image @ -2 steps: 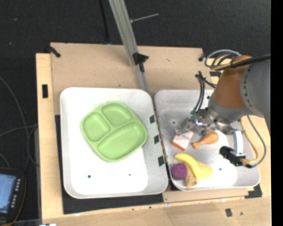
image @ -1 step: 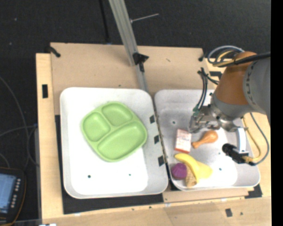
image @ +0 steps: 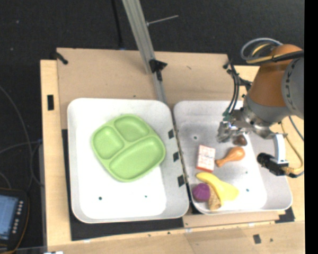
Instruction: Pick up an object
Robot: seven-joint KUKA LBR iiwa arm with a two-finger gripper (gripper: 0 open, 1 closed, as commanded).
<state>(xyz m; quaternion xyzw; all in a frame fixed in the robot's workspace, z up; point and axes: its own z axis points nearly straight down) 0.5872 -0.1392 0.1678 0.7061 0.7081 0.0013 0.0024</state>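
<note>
In the right bin [image: 193, 120] lie a small pink-and-white box [image: 205, 156], an orange drumstick-shaped toy [image: 231, 156], a yellow banana [image: 218, 185], a purple ball [image: 201, 192] and a tan piece [image: 215, 200] under the banana's end. My gripper [image: 229, 133] hangs over the bin's upper right part, just above the drumstick toy's thick end. A small dark brown thing [image: 240, 139] shows right beside its fingers; I cannot tell whether it is held.
The left bin [image: 85, 194] holds a green divided plate [image: 128, 147]. A metal pole [image: 140, 36] slants down from the top to the gap between the bins. A black-and-white fitting [image: 275, 160] sits at the right bin's right edge.
</note>
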